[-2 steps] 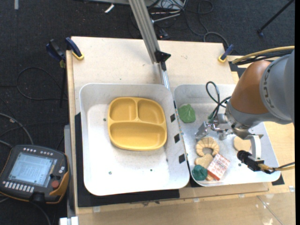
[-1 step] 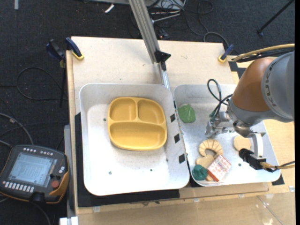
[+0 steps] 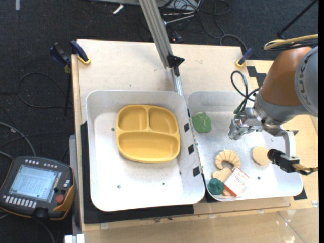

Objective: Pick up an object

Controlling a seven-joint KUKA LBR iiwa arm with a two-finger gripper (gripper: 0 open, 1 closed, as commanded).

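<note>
In the right bin [image 3: 212,101] lie a green leafy piece [image 3: 201,122] at the upper left, a tan pretzel-shaped piece [image 3: 227,160] lower down, a round cream disc [image 3: 260,155] to the right, a red-and-white packet [image 3: 235,181] and a dark green lump [image 3: 216,187] near the front edge. My gripper [image 3: 237,130] hangs over the middle of this bin, to the right of the green leafy piece and above the pretzel. Nothing shows between its fingers.
The left bin [image 3: 101,186] holds a yellow tray [image 3: 148,132] with three compartments. A metal pole [image 3: 157,27] slants from the top to the ridge between the bins. A teach pendant [image 3: 34,185] lies on the floor at the lower left.
</note>
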